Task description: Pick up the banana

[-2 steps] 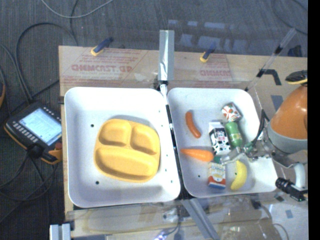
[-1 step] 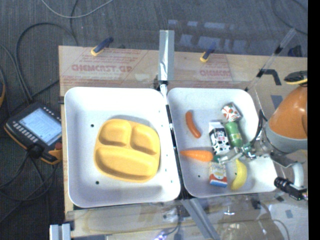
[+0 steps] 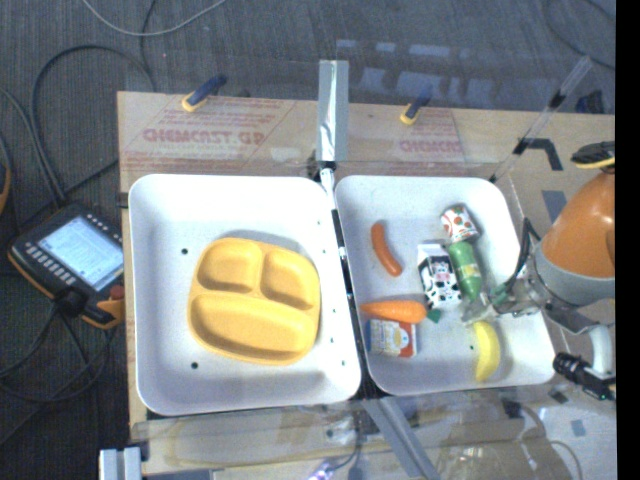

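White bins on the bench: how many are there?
2. The left white bin holds a yellow divided tray; the right white bin holds the banana and other items.

Around my bench [image 3: 150,128] lies dark grey carpet [image 3: 60,28], cables [image 3: 60,78] trailing across the frame's upper left.

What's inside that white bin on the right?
The right bin holds a banana, carrot, sausage, green bottle, a mushroom-like toy, a cow-print carton and a small packet. The hand covers the spot above the banana.
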Tool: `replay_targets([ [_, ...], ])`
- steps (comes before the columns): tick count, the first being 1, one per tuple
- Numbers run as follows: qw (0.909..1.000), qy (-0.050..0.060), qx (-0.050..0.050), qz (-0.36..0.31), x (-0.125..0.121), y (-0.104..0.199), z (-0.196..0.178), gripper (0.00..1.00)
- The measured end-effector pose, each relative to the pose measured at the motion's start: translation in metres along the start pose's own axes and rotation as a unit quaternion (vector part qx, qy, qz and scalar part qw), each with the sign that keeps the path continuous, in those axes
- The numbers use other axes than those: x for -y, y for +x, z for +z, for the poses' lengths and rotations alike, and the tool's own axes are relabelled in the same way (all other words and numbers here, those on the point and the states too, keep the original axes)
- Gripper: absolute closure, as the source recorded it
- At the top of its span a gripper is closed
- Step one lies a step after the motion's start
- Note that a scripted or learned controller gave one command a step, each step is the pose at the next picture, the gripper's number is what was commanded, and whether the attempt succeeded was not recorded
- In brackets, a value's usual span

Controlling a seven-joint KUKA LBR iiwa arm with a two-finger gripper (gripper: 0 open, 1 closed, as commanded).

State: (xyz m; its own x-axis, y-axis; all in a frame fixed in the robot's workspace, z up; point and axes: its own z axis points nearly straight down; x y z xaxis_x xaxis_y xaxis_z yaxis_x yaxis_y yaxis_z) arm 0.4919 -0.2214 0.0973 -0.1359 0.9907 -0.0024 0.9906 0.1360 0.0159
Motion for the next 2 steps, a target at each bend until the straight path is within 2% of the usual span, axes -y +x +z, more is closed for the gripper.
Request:
replay_targets([
  [1,0.9968,0.009,-0.002,-0.08,-0.0595,0.0548,-0.092,1.0],
  [2,0.9968,0.009,-0.002,-0.08,-0.0595,0.0549,-0.092,0.0],
])
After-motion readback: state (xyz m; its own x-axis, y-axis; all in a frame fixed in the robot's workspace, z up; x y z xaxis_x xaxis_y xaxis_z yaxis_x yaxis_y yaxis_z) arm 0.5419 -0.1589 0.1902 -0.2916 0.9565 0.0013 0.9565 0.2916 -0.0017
